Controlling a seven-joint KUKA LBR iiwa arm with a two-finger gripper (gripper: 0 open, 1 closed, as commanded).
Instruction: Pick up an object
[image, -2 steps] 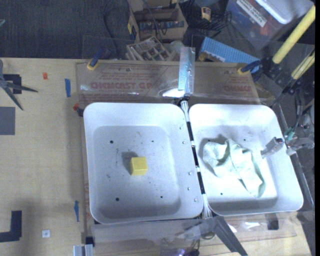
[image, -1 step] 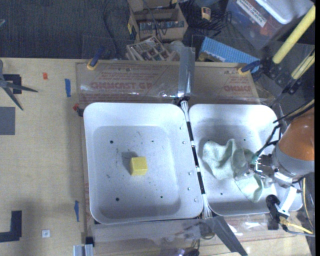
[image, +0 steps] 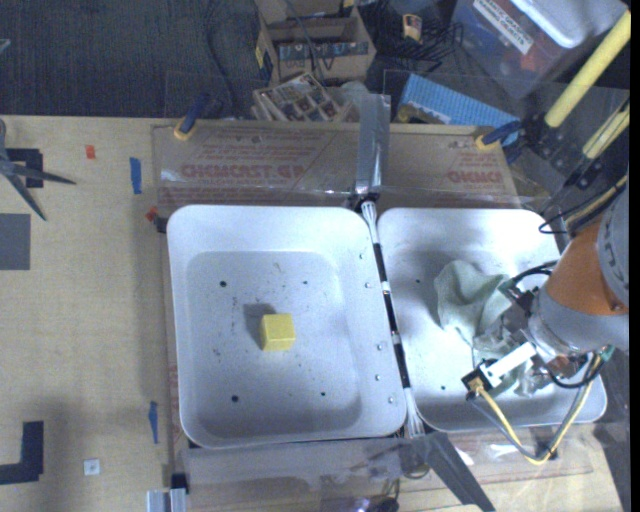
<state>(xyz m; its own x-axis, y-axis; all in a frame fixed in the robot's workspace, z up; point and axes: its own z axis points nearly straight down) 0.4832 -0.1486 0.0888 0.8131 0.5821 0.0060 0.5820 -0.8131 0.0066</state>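
Camera view: the arm (image: 590, 285) reaches into the right bin (image: 420, 240) near the bench's right edge, its pincer (image: 497, 340) lowered at a pale green cloth (image: 462, 293) crumpled mid-bin; how the pincer stands, I cannot tell. A yellow block (image: 278, 331) sits centrally in the left bin (image: 200, 240), well apart.

the grey, rounded metal robot arm (image: 580, 318) carries a broad orange band (image: 588, 280) above its wrist. black cables (image: 520, 280) loop beside the wrist, and a thin yellow cable (image: 540, 440) hangs in a curve below it. a small white rectangular block (image: 505, 362) with a black end sits on the wrist housing.
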